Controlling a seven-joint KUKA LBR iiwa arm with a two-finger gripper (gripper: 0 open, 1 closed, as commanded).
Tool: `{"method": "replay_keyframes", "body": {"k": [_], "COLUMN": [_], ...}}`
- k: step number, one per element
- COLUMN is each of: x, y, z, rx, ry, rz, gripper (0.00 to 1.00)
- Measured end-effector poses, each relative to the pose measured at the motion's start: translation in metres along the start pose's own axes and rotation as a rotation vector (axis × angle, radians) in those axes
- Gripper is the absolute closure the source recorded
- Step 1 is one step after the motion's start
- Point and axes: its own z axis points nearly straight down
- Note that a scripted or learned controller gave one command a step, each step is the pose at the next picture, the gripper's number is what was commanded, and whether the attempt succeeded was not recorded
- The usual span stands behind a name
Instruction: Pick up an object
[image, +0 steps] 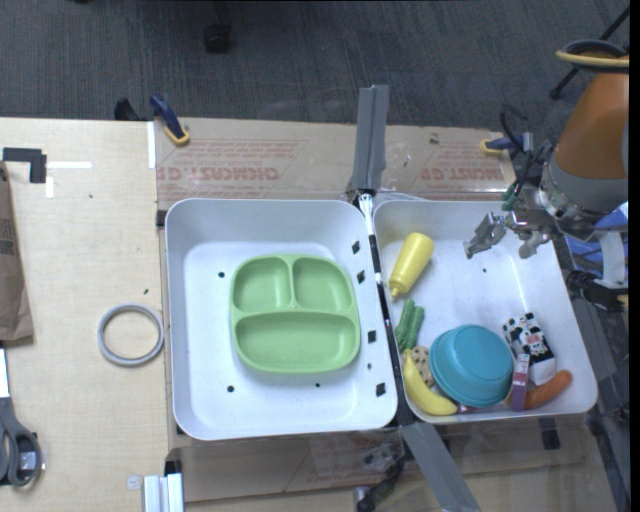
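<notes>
Over right bin (455, 215) | tool (500, 237) fingers apart, gripping nothing | banana (425, 392) half-hidden under blue bowl (472, 365)

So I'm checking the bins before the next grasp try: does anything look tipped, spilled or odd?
Nothing spilled or broken. The yellow bottle lies on its side, and the blue bowl sits tilted, crowding the banana in the right bin. The green plate lies flat.
</notes>
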Motion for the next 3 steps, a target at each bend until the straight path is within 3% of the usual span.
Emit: {"method": "replay_keyframes", "body": {"k": [1,2,3], "x": [0.057,0.066,0.051], "y": [-0.006,-0.032,0.044], "z": [0.080,0.006,0.029], "rx": [0.001,-0.001,0.000], "ry": [0.000,-0.001,-0.002], "rz": [-0.115,0.086,-0.055], "gripper": [0.00,0.00,0.00]}}
